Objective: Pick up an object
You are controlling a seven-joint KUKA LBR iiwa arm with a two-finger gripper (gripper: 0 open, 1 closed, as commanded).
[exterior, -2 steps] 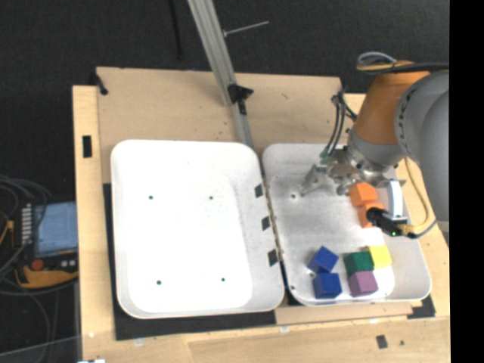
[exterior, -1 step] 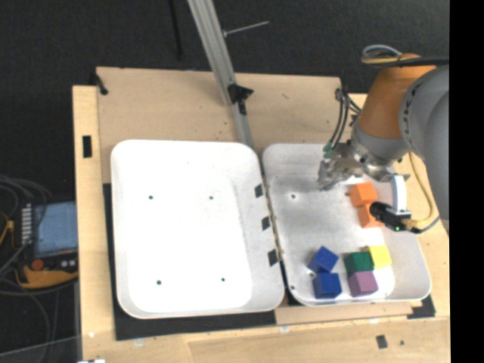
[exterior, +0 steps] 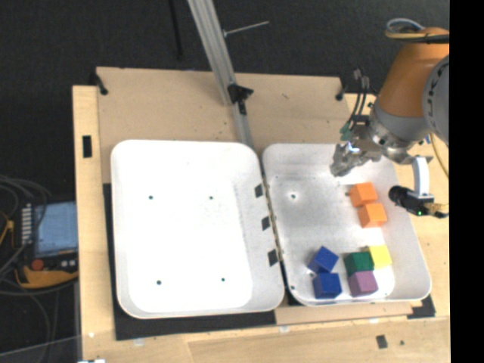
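Note:
My gripper (exterior: 344, 162) hangs over the upper part of the right bin (exterior: 302, 218), up and to the left of two orange blocks (exterior: 363, 193) (exterior: 372, 215). Nothing shows between its tips. Lower in the same bin lie two blue blocks (exterior: 324, 259) (exterior: 327, 285), a green block (exterior: 358, 262), a yellow block (exterior: 380, 256) and a purple block (exterior: 364, 282). The orange-banded arm (exterior: 412, 74) comes in from the upper right.
The left bin (exterior: 189, 225) sits beside the right one, joined by small clips along the shared edge. A slanted metal rail (exterior: 215, 48) crosses the bench above the bins. Cables and a box (exterior: 49, 229) lie off the bench at left.

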